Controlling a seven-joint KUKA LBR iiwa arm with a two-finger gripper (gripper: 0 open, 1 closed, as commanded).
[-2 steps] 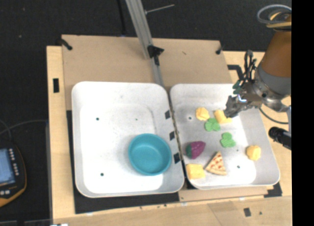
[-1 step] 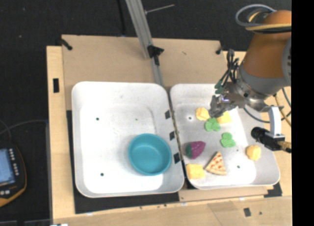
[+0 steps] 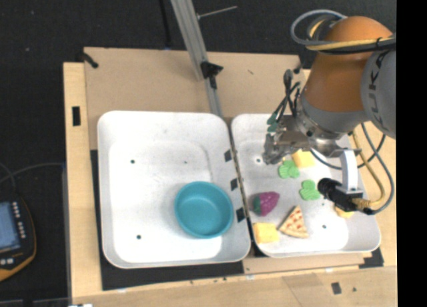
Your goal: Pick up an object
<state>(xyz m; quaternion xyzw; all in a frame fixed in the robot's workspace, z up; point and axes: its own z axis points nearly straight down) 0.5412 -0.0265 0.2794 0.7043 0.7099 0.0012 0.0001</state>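
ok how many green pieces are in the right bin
2: one green piece just below the claw, another green piece lower right of it, by the black part. The arm may hide more.

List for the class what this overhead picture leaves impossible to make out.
- Gripper, camera view: the fingers are small, dark and blurred, so their state is unclear.
- Yellow block, camera view: partly covered by the arm's wrist.
- Right bin, camera view: its far corner is hidden under the arm.
- Handheld device, camera view: cut off by the left edge.
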